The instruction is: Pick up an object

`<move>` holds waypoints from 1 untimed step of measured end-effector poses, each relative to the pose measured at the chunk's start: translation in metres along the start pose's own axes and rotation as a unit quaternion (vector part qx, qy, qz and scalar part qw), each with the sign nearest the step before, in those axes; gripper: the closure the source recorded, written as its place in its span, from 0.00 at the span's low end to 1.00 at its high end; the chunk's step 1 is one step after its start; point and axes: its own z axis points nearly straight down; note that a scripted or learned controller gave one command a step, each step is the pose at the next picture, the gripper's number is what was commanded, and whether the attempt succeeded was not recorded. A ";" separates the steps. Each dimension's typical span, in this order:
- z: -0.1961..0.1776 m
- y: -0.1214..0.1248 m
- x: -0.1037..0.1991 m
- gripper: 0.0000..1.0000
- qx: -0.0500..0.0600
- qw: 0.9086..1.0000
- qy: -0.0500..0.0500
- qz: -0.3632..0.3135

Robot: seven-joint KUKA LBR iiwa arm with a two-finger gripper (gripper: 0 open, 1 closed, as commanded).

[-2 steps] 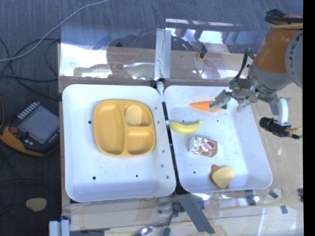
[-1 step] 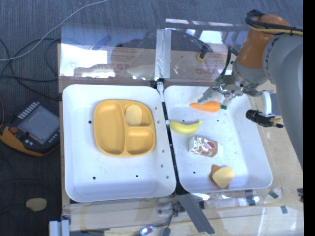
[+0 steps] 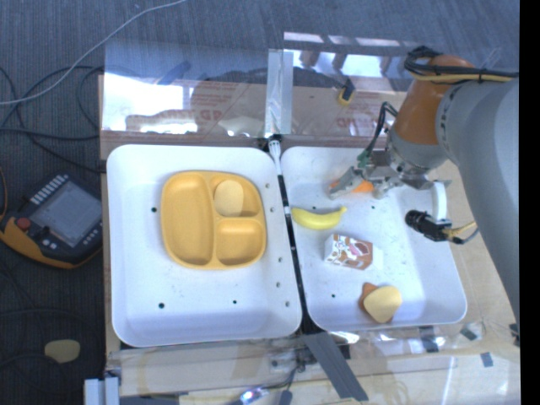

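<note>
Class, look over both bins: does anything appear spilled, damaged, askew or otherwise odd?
Nothing stands out. The yellow divided tray lies flat in the left bin; the banana, snack packet and yellow-orange item lie apart in the right bin.

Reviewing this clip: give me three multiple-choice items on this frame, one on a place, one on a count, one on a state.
1. Where does the yellow divided plastic tray lie?
A. left white bin
B. right white bin
C. floor

2. How many compartments does the tray have?
A. two
B. three
C. five

3. How does the yellow banana stand to the two-finger gripper?
A. between its fingers
B. lying free on the bin floor
C. hanging from the arm

Answers: 1 A, it fills that bin's middle. 2 B, one long and two small. 3 B, it lies below-left of the gripper, apart.
</note>
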 end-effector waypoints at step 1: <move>-0.074 -0.036 0.007 0.00 0.003 0.997 0.002 -0.082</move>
